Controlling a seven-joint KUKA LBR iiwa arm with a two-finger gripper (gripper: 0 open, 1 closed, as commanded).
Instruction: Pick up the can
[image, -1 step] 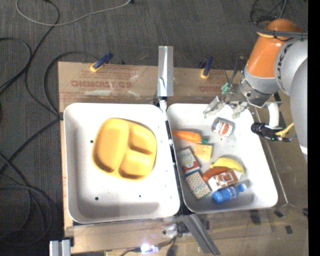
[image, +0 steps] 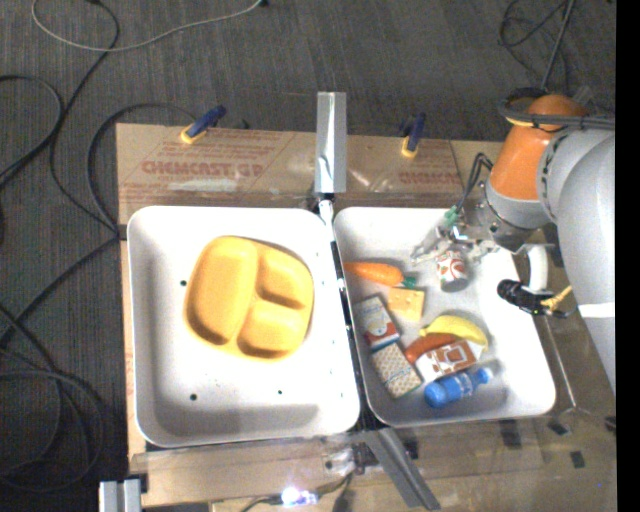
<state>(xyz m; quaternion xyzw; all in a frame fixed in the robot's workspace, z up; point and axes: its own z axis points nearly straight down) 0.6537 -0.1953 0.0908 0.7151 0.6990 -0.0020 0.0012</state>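
My fingers hang low over the red-and-white can near the right bin's far edge; their spread I cannot tell.

The small red-and-white can lies near the right bin's upper edge.

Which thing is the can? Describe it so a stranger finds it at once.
Start at the right bin, then go to its upper right part, just under the gripper. The can is the small red-and-white cylinder there, alone above the banana.
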